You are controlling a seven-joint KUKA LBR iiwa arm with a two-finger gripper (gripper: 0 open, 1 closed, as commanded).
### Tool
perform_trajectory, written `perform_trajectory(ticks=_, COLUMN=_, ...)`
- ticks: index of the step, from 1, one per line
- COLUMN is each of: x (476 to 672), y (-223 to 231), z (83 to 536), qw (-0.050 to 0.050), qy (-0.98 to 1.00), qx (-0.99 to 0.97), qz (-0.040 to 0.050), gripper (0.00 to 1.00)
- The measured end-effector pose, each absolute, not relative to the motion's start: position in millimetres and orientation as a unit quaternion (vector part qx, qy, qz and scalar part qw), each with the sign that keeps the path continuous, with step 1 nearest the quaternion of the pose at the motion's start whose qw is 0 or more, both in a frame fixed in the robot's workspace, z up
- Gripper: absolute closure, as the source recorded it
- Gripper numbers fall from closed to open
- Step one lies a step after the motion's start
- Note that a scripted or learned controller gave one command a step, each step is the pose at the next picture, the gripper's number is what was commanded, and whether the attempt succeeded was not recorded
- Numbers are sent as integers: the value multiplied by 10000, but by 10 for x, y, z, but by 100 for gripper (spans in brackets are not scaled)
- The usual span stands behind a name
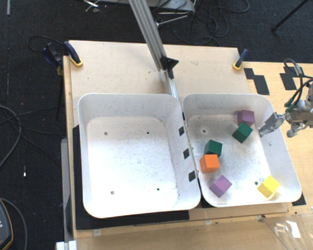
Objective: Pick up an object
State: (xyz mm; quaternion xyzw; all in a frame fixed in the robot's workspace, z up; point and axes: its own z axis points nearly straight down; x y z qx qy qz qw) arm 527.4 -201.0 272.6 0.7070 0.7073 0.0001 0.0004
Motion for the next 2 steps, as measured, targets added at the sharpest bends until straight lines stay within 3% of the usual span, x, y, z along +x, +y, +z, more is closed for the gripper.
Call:
perform_trajectory(ticks=1, x=4974, y=-1545, z=1528, qw=-42, qy=7074, qx=7068, qz=-16, gripper=0)
perform_trajectory(ticks=2, x=5712, y=-1933, z=933, qw=36, qy=7082, qx=7060, qz=5, gripper=0)
